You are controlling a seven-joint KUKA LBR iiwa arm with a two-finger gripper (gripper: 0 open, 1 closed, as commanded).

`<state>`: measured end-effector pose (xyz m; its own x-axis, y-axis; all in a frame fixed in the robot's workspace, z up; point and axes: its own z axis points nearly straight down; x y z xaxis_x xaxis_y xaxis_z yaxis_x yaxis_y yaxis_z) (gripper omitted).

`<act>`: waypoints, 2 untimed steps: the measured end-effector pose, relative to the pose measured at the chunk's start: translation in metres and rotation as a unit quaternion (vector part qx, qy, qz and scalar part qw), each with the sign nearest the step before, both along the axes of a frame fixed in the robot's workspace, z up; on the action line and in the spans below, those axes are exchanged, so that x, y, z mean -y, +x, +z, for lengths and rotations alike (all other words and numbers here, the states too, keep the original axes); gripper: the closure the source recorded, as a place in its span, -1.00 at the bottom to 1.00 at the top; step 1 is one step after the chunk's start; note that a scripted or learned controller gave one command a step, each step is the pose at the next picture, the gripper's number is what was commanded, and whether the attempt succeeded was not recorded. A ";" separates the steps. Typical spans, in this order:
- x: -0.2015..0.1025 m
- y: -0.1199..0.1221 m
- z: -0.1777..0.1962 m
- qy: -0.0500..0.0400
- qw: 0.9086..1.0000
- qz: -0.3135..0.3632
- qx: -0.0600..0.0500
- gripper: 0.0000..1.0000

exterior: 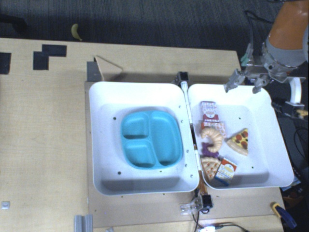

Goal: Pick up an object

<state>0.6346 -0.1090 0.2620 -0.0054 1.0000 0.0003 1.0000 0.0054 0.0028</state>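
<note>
White right bin [270, 129] holds all the candidates, bunched along its left wall: red-and-white carton [208, 110] farthest, croissant [212, 136] just nearer and touching it, something purple [208, 150] under the croissant's near edge, waffle [209, 166] and a small red-and-blue packet [226, 169] at the near end. Pizza slice [239, 142] lying apart, toward the bin's middle, clear floor on its right and far sides. Left bin [101, 129] carries just a blue divided tray [149, 138]; not relevant.

Gripper [246, 79] poised over the right bin's far rim, nothing between the fingers. Jaws look spread, moderate gap, though blurred at this angle. Arm [288, 33] entering from the far right.

Step in hand, as judged: approach, target not yet committed.

Suggested execution:
- Go for the pizza slice. Only isolated item, so least chance of clipping a neighbour.
- Translate near and slightly left before descending; avoid dragging across the rim.
- Slice is flat and wedge-shaped: straddle the narrower span, jaws across the two straight edges, not point-to-crust.
- Descend fully to the bin floor; a flat item slips out of a high pinch.
- Fallback: carton, taller and easier to grip, but croissant touching its near end, so close across its left-right width.
- Risk: slice skating on smooth plastic as jaws close.
</note>
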 end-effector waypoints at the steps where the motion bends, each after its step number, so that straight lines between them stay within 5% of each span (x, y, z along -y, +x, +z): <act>1: 0.003 0.001 -0.162 -0.001 1.000 -0.002 0.005 -1.00; 2: -0.006 -0.067 -0.175 -0.001 1.000 -0.001 0.004 -1.00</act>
